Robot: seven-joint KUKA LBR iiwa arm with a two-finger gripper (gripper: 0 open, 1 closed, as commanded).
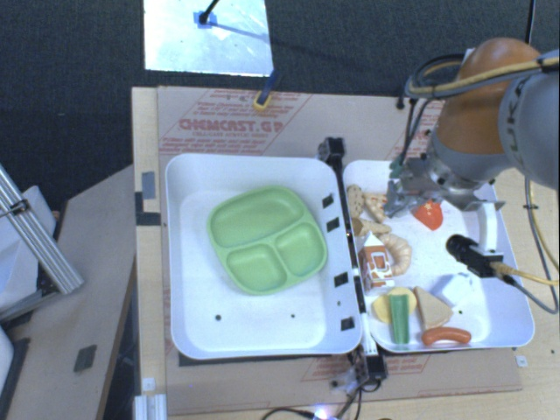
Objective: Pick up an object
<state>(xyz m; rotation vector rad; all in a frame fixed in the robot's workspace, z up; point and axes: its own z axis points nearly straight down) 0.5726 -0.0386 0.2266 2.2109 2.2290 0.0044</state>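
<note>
The things to pick from lie heaped in the right bin [516, 322]: a red piece [428, 214] at its far side, pale curled pieces [374, 205] just left of it, a small carton [376, 265] nearer the divider, and at the near end a green stick [399, 317], a tan wedge [430, 305] and a sausage [445, 335]. They are crowded close together, so a clean grasp needs a thing with room around it. The tool [404, 191] hangs over the far end, just beside the red piece and the pale pieces, probably lined up on one of them; whether it is released or clenched I cannot tell, and nothing is visibly grasped. The left bin [188, 322] holds a green divided tray [265, 239], well apart.
</note>
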